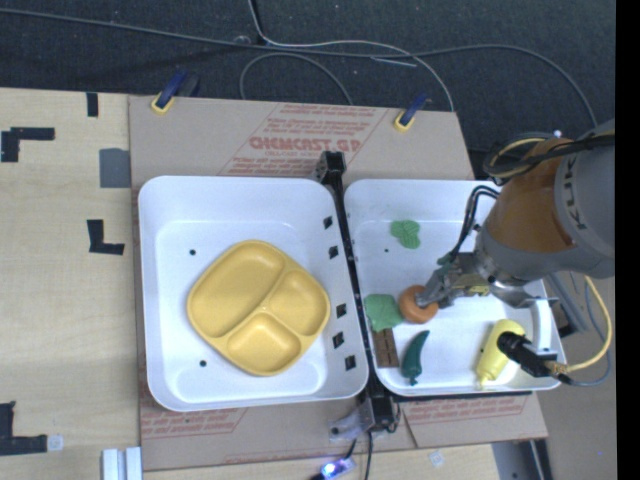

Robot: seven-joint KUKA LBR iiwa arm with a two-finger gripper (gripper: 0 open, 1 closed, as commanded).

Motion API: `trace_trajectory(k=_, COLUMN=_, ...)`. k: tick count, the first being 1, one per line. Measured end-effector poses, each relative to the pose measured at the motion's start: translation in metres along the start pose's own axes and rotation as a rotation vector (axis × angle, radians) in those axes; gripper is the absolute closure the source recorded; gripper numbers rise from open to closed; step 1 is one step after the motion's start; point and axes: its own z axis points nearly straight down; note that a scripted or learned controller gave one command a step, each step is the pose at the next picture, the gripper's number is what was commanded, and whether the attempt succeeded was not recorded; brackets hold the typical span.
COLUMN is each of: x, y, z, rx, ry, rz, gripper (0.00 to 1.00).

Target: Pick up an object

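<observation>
Orange ball (417, 306) lies in the right bin (440, 196), near the middle of its floor, and the gripper (437, 293) sits right on top of it. The dark fingers come down at the ball's upper right side and touch it, but from this slanted overhead angle I cannot tell whether they are spread apart or closed, nor whether the ball is actually between them. The grey arm (590, 208) with its orange band (530, 208) reaches in from the right and bends down over the bin's right half.

Several other things share the right bin. A small green leafy piece (405, 232) rests toward the back, apart from the ball. A larger green piece (381, 311) lies just to the left of the ball, close against the wall between the bins. A brown stick (387, 348) lies in front of that piece, along the same wall. A dark green pepper (413, 356) lies tilted near the front edge, just below the ball. A yellow toy (494, 353) sits in the front right corner, beside a black part of the arm's gear.

The left bin (160, 268) holds a yellow divided plate (258, 306), turned at a slant, with three compartments.

Both bins stand on a sheet of cardboard (300, 138) on the wooden bench (50, 268).
</observation>
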Motion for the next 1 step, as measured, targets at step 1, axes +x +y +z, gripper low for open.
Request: trace_trajectory(k=1, x=-0.0028, y=0.0098, z=-0.0495, rx=-0.006, ry=-0.002, rz=0.001, gripper=1.0)
